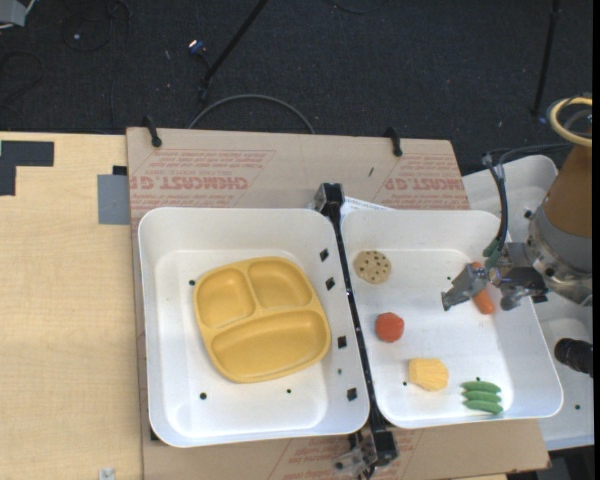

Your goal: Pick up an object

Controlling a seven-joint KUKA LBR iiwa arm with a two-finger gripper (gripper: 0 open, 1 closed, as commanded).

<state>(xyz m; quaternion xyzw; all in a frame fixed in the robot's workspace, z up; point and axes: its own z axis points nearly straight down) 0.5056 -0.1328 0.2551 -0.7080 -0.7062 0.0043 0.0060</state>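
Overhead slanted view of a tabletop (50, 308) w/ two shallow white bins side by side. Landmark for all places: the red ball (389, 327), lying in the right bin (520, 388).

Left to right: far left of the ball, the left bin (170, 368) holds a yellow divided tray (262, 318), flat, three compartments, nothing in them. Just up-left of the ball, a round cookie (372, 266). Below-right of the ball, a yellow block (428, 374). Further right and lower, green pea pods (482, 397) near the bin's front-right corner. Right of the ball at approx. the same height, the tool (483, 293), low over the bin near its right wall. A small orange item (486, 303) sits at the tool's tip; can't tell if the tool is clenched on it or released.

Risks, as a judgement: the orange item is small and close to the bin wall, so the grip may miss or clip the wall. If the ball is the target instead, it's well apart from the tool, and being round it could roll off when touched.
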